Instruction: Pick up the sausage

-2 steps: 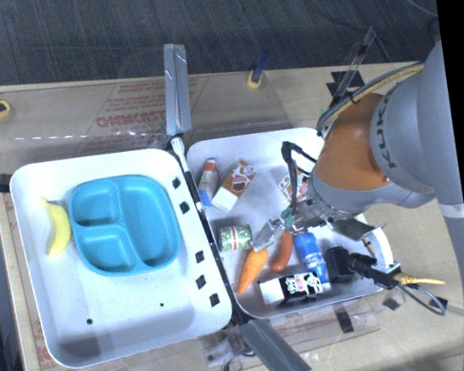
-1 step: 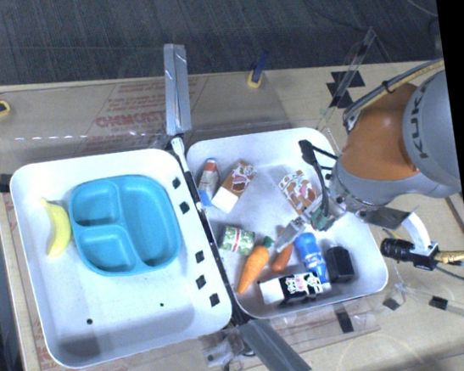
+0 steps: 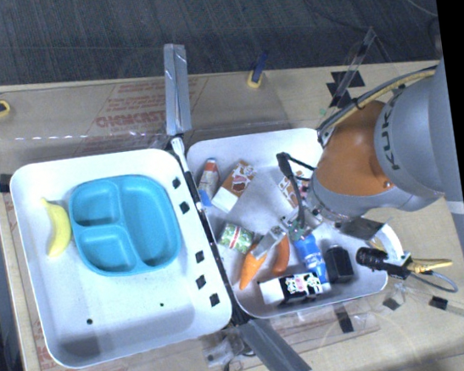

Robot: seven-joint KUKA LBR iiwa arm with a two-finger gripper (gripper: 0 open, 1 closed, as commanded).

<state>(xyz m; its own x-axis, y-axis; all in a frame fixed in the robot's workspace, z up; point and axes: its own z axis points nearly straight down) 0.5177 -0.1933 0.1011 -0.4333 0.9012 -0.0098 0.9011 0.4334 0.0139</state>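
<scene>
arm (image 3: 382, 159) bent low over right bin (image 3: 252, 147), gripper (image 3: 294, 230) above sausage (image 3: 281, 255)

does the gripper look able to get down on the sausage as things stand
Probably yes. The gripper hangs right beside the sausage, whose top looks uncovered. But the carrot and blue bottle crowd its sides, leaving little finger room.

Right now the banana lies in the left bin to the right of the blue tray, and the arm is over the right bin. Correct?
Not quite. The camera view shows the banana in the left bin to the left of the blue tray, against the bin's left wall. The arm is over the right bin, as you say.
</scene>
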